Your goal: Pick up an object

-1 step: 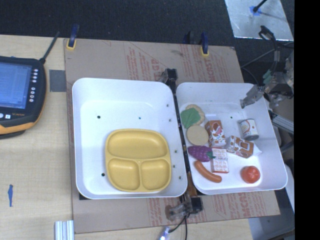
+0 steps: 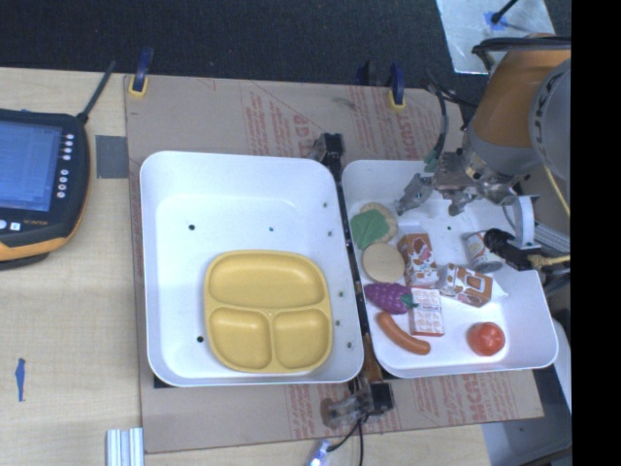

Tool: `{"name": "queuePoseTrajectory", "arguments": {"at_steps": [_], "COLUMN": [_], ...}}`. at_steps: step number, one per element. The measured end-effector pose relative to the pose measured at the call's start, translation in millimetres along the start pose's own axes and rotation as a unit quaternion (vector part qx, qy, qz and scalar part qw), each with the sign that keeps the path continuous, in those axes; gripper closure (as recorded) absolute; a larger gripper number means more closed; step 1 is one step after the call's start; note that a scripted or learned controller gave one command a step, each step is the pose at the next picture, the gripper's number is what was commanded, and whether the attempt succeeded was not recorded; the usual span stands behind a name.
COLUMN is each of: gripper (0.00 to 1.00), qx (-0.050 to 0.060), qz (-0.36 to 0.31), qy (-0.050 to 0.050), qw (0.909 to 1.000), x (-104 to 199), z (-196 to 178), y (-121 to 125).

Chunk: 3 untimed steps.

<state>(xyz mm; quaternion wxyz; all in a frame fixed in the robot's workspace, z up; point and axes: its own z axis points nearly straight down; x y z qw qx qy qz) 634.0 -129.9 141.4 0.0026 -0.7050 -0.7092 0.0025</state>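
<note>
In the right-hand bin (image 2: 543,352), the small play-food items lie bunched toward its left and middle: a green cookie-like piece (image 2: 370,227), a tan round (image 2: 382,261), a purple bunch of grapes (image 2: 388,297), a sausage (image 2: 402,334), a few small printed packets (image 2: 427,311) and a red tomato (image 2: 486,338) near the front right corner. Any of these could serve as the object to be picked. The left bin (image 2: 165,192) carries a yellow divided tray (image 2: 268,312). The arm (image 2: 514,95) comes in from the right, and the tool (image 2: 439,190) hangs over the back part of the right bin, just behind the cluster — whether it is spread or closed cannot be told from this slant, as the metal parts blur together. Nothing is seen held in it, and every item appears to rest on the bin floor. So the pick looks not yet made: the tool is positioned above the bin, but a descent onto one item, a closing and a lift all seem to remain. A tablet-like controller (image 2: 34,183) sits on the worktop (image 2: 58,357) at far left, well apart from the bins.
</note>
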Motion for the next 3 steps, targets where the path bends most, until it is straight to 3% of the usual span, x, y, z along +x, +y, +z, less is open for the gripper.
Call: {"name": "queuePoseTrajectory", "arguments": {"at_steps": [1, 2, 3], "gripper": [0.0, 1.0, 1.0], "qx": [-0.001, 0.0, -0.003], "qz": [0.0, -0.001, 0.0], "qy": [0.0, -0.001, 0.0], "qw": [1.0, 1.0, 1.0], "x": [2, 1, 69], "z": [51, 40, -69], "y": [-50, -50, -33]}}
